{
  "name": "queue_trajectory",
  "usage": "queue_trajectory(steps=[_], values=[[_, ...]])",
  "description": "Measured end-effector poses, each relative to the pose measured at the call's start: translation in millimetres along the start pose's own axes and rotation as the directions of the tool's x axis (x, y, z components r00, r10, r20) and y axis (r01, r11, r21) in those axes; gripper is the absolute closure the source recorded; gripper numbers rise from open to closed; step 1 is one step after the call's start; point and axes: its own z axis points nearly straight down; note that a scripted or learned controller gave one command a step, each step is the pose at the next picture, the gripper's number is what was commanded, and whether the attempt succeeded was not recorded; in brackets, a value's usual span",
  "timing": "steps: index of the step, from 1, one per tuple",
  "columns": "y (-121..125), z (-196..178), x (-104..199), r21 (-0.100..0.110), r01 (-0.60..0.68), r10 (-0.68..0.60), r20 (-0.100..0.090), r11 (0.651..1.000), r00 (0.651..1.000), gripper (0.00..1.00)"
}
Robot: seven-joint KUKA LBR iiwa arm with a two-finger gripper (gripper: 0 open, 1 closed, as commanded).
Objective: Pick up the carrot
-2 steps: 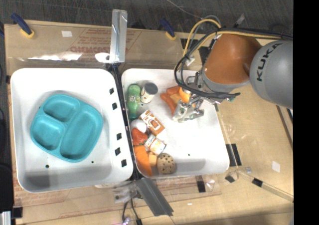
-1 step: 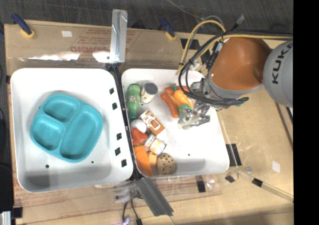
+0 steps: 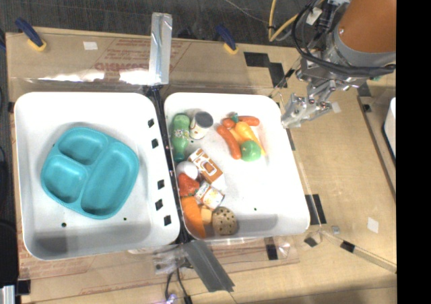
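Beside the right bin's [image 3: 289, 161] rim hovers the hand [image 3: 301, 111].

Two shallow white plastic bins are sitting side by side on the brown cardboard-covered desk [image 3: 337, 181]. The left bin [image 3: 34, 222] is holding a teal three-compartment plate [image 3: 89, 172]. In the right bin [image 3: 283, 191], the long orange carrot [image 3: 229, 141] is lying toward the far side among other toy foods, with a round brown cookie [image 3: 224, 221] at the near edge. The metal two-finger gripper [image 3: 303, 108] is hanging just outside that bin's far right corner.
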Motion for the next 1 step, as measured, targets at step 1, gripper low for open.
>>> queue_trajectory(steps=[1], values=[[45.2,49.8,20.8,-0.011,0.459,-0.459,0.009,0.888,0.889,1.00]])
